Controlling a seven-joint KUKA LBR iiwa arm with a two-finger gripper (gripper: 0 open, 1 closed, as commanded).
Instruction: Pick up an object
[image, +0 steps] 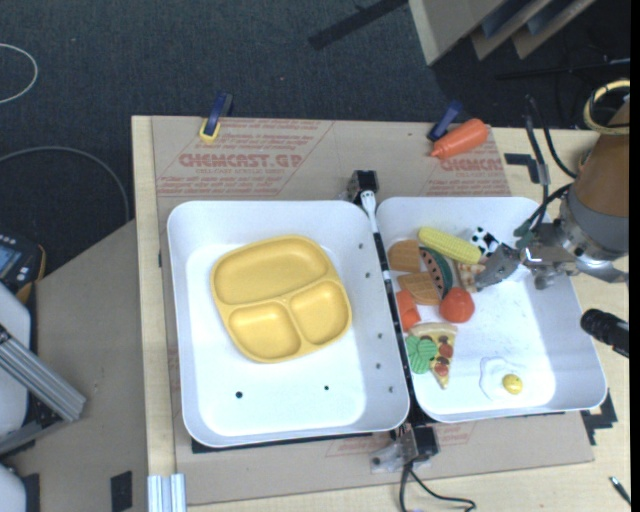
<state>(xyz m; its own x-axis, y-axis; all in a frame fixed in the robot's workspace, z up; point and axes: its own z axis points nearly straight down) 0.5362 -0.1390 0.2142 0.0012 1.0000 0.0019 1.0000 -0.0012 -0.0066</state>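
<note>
My hand (497, 268) hangs low in the right bin (560, 350), and I cannot tell if it is wide or closed, just beside the toy corn (447, 243) and red tomato (458, 305), with the yellow plate (280, 297) in the left bin (200, 330).

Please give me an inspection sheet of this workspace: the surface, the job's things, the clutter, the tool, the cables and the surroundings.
Surface: brown board bearing left bin and right bin.
Job's things: in right bin, corn, tomato, pizza slice, fried egg, more toy food in a pile.
Clutter: yellow divided plate in left bin.
Tool: tool low over right bin, beside the corn; grip unclear.
Cables: black cable at front edge.
Surroundings: orange clamp, yellow clamp, dark carpet.
</note>
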